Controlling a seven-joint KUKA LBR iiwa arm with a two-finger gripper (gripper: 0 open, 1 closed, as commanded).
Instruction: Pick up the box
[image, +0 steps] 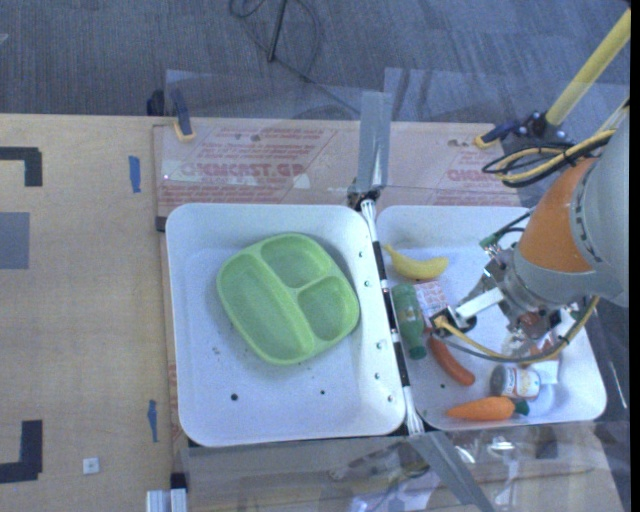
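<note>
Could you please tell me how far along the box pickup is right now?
Nothing looks done yet: the box lies in the right bin beside the banana and green bottle. The arm hangs over that bin. Grasping and lifting remain.

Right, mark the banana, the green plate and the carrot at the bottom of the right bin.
banana (417, 265), camera view, middle of its yellow curve.
green plate (288, 297), camera view, the ridge where its compartments meet.
carrot (480, 408), camera view, middle of its orange body.
</note>
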